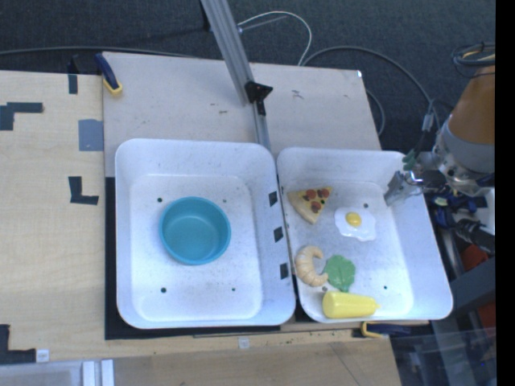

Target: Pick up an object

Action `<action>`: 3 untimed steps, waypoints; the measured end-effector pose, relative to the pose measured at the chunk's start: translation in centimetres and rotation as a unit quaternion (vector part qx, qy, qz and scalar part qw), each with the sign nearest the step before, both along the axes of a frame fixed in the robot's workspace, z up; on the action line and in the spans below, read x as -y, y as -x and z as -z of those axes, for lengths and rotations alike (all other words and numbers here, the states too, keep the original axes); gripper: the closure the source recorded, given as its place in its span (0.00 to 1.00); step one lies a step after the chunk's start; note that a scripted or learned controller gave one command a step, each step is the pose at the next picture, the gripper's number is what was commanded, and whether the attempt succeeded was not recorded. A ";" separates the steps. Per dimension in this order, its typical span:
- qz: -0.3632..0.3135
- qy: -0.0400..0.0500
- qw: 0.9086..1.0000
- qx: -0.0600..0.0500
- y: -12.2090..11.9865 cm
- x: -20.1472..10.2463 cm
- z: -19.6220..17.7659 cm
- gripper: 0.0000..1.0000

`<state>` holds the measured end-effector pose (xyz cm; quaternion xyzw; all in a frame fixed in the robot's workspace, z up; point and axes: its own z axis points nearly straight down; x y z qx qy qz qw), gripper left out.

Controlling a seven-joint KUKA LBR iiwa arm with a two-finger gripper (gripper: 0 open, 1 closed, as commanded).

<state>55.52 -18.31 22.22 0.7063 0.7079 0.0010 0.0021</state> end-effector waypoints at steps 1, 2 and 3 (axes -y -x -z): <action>-0.003 -0.002 1.000 -0.002 -1.0 -6.2 0.3 1.00; -0.002 -0.002 1.000 -0.002 -0.9 -11.4 -0.9 1.00; -0.003 -0.002 1.000 -0.003 -1.4 -17.6 -1.3 1.00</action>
